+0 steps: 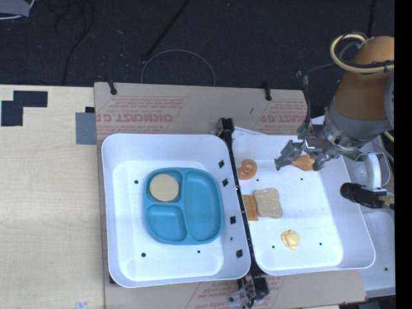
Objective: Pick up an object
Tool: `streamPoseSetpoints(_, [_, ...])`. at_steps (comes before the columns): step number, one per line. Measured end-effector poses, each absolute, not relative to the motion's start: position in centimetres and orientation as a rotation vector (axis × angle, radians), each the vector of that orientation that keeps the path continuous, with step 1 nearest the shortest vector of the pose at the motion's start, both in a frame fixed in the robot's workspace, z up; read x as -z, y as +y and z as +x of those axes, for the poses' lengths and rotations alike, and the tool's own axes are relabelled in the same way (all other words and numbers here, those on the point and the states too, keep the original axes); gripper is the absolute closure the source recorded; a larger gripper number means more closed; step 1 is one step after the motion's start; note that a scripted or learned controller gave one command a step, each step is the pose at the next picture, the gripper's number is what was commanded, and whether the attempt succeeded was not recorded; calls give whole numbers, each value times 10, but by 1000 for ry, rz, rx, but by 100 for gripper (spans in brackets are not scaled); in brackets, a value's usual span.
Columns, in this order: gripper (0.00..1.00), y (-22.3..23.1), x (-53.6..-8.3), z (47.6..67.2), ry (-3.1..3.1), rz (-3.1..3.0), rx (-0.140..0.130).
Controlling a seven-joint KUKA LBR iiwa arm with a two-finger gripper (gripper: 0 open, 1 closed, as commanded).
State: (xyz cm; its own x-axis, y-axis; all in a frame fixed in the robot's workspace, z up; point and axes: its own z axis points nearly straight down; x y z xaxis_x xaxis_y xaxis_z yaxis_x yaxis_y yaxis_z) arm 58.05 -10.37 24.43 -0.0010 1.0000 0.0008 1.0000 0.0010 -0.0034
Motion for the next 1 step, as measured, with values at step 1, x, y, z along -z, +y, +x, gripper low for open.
streamPoseSetpoints(1, [0,-101,-200,577,-2217,-2216,-8])
